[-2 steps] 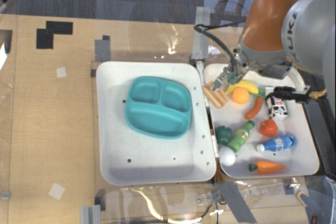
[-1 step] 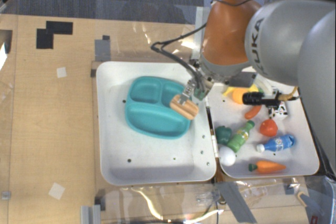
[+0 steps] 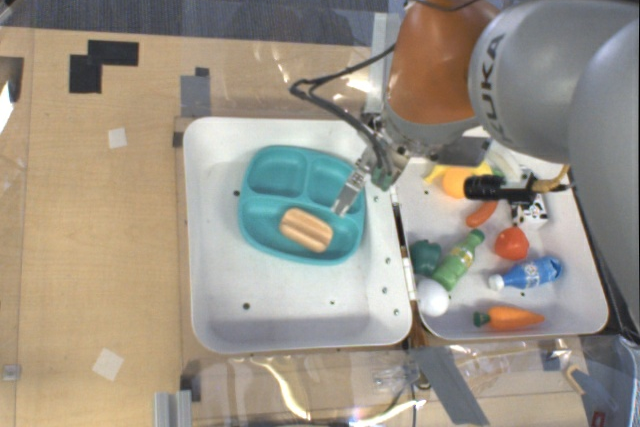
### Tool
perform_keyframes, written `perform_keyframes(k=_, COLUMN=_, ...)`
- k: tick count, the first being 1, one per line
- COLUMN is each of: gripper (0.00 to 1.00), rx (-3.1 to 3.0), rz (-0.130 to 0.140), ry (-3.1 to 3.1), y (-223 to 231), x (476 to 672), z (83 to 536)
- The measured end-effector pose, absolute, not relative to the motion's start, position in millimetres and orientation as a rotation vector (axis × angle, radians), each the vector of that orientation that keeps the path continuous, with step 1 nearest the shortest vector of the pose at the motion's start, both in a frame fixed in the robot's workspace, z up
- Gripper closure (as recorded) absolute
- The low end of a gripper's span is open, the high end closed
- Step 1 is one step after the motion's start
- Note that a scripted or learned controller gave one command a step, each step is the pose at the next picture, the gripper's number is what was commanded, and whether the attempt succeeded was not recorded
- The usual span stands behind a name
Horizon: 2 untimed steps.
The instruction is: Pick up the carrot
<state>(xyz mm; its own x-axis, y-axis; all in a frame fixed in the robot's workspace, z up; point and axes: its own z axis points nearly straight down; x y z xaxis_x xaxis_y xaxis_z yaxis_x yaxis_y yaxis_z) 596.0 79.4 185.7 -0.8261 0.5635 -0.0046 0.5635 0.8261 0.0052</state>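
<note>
The gripper hangs over the left bin, right above the teal divided plate; its fingers look close together with nothing between them, though the slant makes that hard to call; a hot dog lies in the plate's near compartment; the carrot lies flat at the near edge of the right bin, well apart from the gripper, just below a blue bottle and near a white ball.

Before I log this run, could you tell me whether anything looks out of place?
One mismatch: the end effector hangs over the teal tray in the left bin, beside the hot dog, while the carrot lies at the right bin's near edge. Nothing looks spilled or damaged.
</note>
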Motion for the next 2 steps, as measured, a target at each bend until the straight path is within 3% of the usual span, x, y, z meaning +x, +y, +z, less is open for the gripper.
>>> perform_keyframes(k=1, gripper=0.00, rx=1.121, rz=0.002, ry=2.926, y=-9.4, x=648.7, z=186.5)
perform_keyframes(k=2, gripper=0.00, rx=0.671, rz=0.001, ry=3.060, y=-52.3, x=605.9, z=186.8)
